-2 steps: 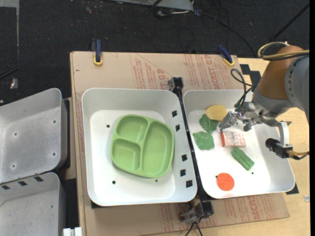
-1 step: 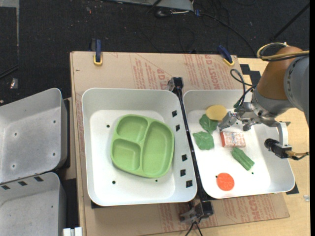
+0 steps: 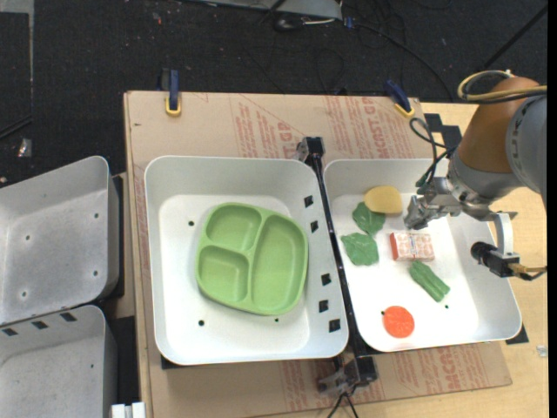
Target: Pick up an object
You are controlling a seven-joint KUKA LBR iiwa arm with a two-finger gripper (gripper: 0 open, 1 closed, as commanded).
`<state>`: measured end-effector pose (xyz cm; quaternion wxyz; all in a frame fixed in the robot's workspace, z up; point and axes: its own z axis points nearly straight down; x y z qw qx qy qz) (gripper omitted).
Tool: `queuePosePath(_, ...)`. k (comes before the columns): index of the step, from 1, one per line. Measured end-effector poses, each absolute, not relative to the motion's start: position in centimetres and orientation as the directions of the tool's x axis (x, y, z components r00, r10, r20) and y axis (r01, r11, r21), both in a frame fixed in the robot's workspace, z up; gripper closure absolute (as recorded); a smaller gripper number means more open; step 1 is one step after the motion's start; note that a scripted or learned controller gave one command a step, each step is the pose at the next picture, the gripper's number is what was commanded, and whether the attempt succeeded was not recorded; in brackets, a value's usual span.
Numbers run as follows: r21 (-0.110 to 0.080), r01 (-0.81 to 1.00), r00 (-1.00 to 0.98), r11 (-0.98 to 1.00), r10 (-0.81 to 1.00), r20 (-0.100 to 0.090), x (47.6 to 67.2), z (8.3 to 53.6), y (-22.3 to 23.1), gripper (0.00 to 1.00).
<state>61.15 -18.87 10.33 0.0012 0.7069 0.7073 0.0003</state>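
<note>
The right bin (image 3: 487, 307) holds several small items. A yellow rounded piece (image 3: 383, 200) lies at the back, with two green leafy pieces (image 3: 364, 233) in front of it. A red and white packet (image 3: 412, 246) sits mid-bin, a green oblong piece (image 3: 430, 280) is to its lower right, and an orange disc (image 3: 399, 321) lies near the front. My gripper (image 3: 421, 213) hangs low in the bin, just right of the yellow piece and just behind the packet. I see nothing held in it.
The left bin (image 3: 174, 320) holds a green divided plate (image 3: 252, 258). A black divider (image 3: 329, 242) runs between the bins. The arm (image 3: 496, 146) reaches in over the right bin's back right corner. Grey trays (image 3: 52, 233) lie off the bench at left.
</note>
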Motion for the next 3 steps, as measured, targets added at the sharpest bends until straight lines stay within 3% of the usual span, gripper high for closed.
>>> queuePosePath(2, 0.006, 1.0, -0.004, 0.004, 1.0, -0.002, 62.8, 20.5, -17.5, 1.0)
queuePosePath(3, 0.003, 1.0, -0.003, 0.003, 1.0, -0.001, 62.9, 22.1, -17.5, 1.0)
